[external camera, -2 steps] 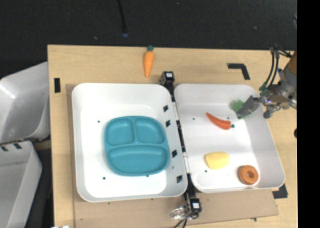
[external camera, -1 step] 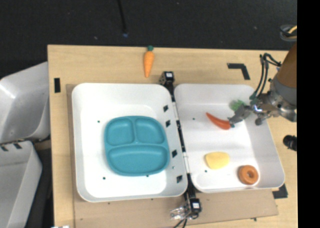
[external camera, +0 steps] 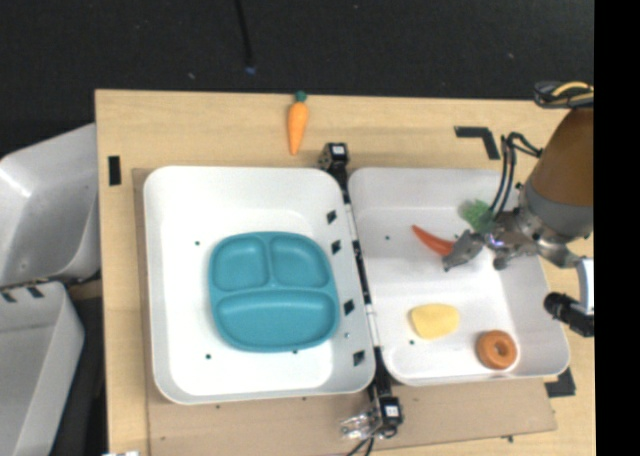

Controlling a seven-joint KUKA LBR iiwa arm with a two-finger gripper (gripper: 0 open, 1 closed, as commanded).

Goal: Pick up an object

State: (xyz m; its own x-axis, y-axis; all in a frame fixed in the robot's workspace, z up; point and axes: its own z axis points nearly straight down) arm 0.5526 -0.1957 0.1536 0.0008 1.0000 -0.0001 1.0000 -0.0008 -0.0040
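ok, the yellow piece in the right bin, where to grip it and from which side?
Judging by its pose: the yellow piece lies flat and alone on the right bin floor, wider than deep. Come straight down and pinch across its short span, near the middle. The donut sits apart, so fingers should have room.

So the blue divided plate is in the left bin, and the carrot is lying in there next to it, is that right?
Not quite. The blue divided plate is in the left bin, but the carrot is not in there with it. The camera view shows the carrot lying on the wooden bench, outside the bin, beyond its far edge.
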